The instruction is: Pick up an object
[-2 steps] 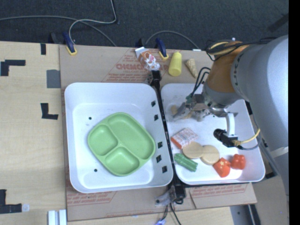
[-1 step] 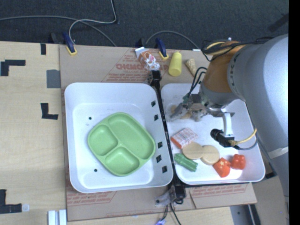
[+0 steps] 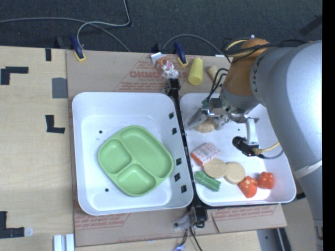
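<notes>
My arm [image 3: 298,88] is a smooth grey shell, rounded and bulky, with an orange band [image 3: 243,77] above my wrist; black and yellow cables [image 3: 261,149] loop beside my metal gripper [image 3: 207,116].

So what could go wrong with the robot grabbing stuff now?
The gripper is low in the right bin, by a small tan piece near the divider; it might just nudge the piece against the wall. The orange-and-white packet, the two round tan cookies, the green piece and the red pieces lie close together, so a grab there could catch two or miss.
</notes>
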Robot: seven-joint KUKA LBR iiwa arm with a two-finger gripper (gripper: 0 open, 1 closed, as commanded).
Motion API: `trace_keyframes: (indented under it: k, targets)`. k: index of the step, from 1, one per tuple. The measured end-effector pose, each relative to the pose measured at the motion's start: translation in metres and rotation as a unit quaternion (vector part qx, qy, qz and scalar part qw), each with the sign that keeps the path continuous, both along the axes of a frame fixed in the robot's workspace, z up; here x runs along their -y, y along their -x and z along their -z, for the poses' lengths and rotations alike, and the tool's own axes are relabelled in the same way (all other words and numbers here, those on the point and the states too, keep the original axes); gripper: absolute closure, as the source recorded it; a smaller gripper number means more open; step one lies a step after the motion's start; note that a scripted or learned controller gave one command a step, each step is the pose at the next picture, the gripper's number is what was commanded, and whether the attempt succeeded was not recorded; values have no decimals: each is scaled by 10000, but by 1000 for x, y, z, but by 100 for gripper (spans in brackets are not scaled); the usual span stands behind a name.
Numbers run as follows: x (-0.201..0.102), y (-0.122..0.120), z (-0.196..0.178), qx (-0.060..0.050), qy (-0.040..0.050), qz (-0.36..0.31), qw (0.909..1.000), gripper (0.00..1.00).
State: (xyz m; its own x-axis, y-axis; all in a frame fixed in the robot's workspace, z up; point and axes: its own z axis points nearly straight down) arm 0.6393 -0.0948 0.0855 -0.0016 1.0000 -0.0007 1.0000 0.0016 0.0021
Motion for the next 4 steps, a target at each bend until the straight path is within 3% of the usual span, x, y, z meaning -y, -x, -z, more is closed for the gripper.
trace_keyframes:
  k: [1,2,3,4]
  targets:
    - [0,1,-9,-13,0,-5,10000,100]
    - [-48,14,-99,-6,-5,-3,10000,100]
    - [-48,14,-99,-16,-3,-2,10000,0]
    - [12,14,-22,-32,2,11,10000,0]
